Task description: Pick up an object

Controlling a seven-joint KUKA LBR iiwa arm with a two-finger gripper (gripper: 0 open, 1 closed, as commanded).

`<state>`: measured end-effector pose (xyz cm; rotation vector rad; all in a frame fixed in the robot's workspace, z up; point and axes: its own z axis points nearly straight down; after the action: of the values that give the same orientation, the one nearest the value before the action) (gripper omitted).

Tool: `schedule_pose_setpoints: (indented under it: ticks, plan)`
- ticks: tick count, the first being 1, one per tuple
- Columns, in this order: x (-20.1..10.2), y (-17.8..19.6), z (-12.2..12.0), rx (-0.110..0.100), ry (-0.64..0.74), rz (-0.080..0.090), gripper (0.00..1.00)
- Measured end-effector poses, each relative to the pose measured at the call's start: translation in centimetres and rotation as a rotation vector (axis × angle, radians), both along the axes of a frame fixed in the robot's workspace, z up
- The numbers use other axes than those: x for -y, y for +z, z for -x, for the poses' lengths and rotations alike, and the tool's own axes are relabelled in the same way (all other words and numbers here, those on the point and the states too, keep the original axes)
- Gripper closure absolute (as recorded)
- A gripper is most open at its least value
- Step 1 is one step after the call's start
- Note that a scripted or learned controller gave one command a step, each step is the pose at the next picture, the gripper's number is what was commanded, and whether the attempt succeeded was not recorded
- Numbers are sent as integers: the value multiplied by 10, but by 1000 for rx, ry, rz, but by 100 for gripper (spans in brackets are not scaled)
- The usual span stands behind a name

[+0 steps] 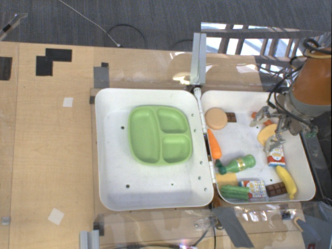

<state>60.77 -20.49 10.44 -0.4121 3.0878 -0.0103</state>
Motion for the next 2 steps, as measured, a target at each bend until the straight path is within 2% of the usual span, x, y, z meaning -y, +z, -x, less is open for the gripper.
schedule_pose_setpoints:
  ticks: [1,2]
  plan:
    - [0,-15,20,-14,-17,-2,0]
    - [-1,1,14,3,-14,1,100]
